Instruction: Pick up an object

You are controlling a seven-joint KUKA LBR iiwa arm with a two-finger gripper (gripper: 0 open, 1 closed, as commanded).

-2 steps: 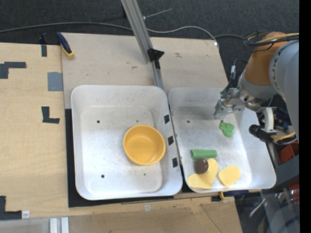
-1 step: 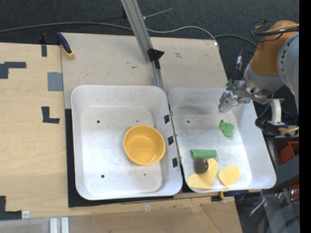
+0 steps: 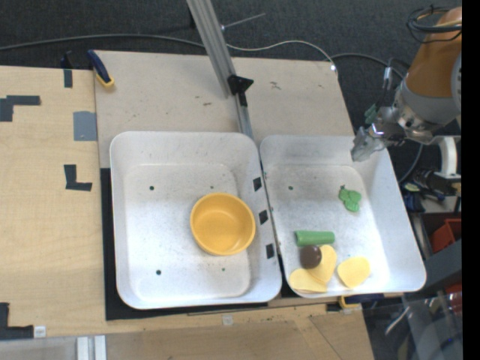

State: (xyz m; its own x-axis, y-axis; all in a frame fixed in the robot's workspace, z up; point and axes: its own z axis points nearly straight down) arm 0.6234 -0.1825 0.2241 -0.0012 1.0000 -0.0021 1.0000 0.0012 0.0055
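1. Nearest the camera, at the front of the right bin [image 3: 390, 201], there's a tight cluster: two flat yellow pieces [image 3: 354, 271], a brown round thing [image 3: 310, 257] touching one of them, and a green cylinder [image 3: 315, 238] lying on its side just behind
2. They're crowded together, so I'd judge a clean grab awkward there, since neighbours could get nudged
3. In the left bin [image 3: 135, 201] sits one yellow bowl [image 3: 222, 223], upright and alone near the middle, well apart from every wall
4. Further back in the right bin lies a small green piece [image 3: 349, 198], loose with bare floor all round it, and it's the pickable thing closest to the arm
5. Now the gripper [image 3: 364, 145]: it hangs over the far right corner of the right bin, near the rim, with nothing visibly in it; open or closed, I cannot tell from this angle
6. My read is that it's poised above the bin before descending, and nothing is lifted yet
7. Farthest back, a metal pole [image 3: 214, 40] slants across the bench and a blue and yellow clamp [image 3: 100, 67] rests at the far left
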